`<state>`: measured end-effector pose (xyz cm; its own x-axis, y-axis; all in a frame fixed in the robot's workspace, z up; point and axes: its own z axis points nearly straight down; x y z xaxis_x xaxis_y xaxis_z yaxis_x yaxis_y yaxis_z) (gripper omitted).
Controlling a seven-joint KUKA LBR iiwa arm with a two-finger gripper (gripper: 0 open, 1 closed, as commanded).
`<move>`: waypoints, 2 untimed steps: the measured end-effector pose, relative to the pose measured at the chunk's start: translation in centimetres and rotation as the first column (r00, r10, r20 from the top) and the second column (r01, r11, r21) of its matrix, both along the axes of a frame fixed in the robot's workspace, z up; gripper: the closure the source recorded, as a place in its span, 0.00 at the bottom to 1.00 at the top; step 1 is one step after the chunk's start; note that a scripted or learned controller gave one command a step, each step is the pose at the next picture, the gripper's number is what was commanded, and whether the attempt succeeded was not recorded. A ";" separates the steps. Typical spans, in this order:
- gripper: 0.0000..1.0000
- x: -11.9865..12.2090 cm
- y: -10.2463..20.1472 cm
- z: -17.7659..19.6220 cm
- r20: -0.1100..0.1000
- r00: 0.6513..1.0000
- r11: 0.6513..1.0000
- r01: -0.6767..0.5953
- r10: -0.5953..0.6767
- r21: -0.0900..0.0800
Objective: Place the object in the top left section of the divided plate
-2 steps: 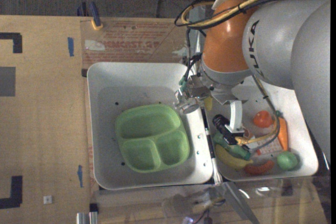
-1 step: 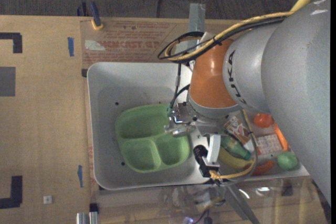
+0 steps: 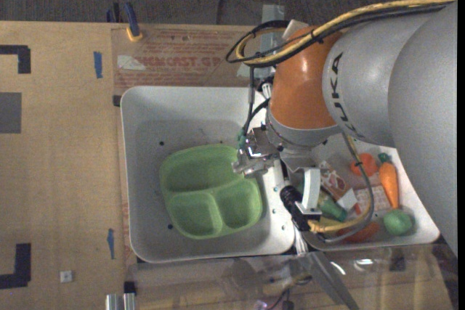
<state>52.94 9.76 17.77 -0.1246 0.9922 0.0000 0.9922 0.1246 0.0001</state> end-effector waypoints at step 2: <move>1.00 -2.8 3.1 -3.8 -0.005 1.000 1.000 0.018 -0.018 0.000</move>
